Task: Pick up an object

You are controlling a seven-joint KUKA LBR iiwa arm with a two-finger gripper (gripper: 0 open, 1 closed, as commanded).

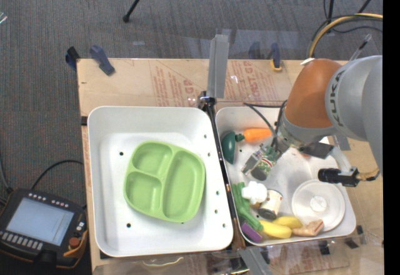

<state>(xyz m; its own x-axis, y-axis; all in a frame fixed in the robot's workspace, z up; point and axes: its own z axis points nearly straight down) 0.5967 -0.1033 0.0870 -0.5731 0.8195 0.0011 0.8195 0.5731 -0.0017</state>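
Fingers [259, 165] low in right bin [284, 111], opening unclear, near carrot [257, 135].

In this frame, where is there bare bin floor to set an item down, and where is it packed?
Free: the left bin floor around the green divided plate, widest along its far and left walls. In the right bin, a small patch between the gripper and the white lid. Crowded: the right bin's left side and near edge, around the carrot and the banana.

Bright even overhead light, soft short shadows under the green divided plate [165, 180], mild glare on the white bin rim [150, 111] around it, slight overall softness, carpet beyond the bins dimmer, no marked edge distortion
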